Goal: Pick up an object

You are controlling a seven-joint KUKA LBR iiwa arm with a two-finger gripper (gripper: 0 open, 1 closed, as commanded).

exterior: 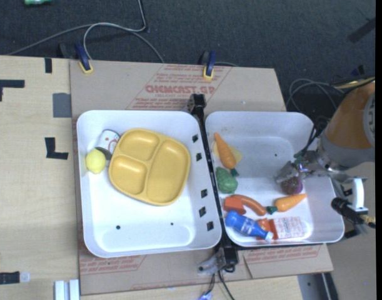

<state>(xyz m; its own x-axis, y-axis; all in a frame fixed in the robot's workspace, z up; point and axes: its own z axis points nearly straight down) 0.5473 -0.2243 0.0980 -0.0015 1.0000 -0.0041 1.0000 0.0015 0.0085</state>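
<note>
Nearest the lower edge, a blue plastic bottle [246, 225] with a red-and-white label lies on its side along the front wall of the right bin [266, 122]. Just behind it rest a curved red-orange toy pepper [244, 202] and, to its right, a small orange carrot [289, 201]. A green toy vegetable [227, 180] sits further back beside the bin's left wall, touching the tip of a larger orange carrot [224, 150] that lies over something yellow.

On the right side of this bin, the pincer [294, 175] reaches down from the grey arm [348, 136]; it is at a dark purplish object [291, 184], but I cannot tell whether its fingers are released or clenched, nor whether the object sits between them. That object rests on the bin floor just above the small carrot.

Across the divider, the left bin [90, 224] carries a yellow divided plate [149, 165] with three compartments, tilted toward the centre. A yellow lemon-like ball [95, 162] lies beside the plate's left rim, and a small white can [107, 140] sits just behind the ball.

Both bins stand on a cardboard sheet [172, 86] clamped to the wooden tabletop [28, 167] at the far edge by two blue-and-yellow clamps [83, 59].
</note>
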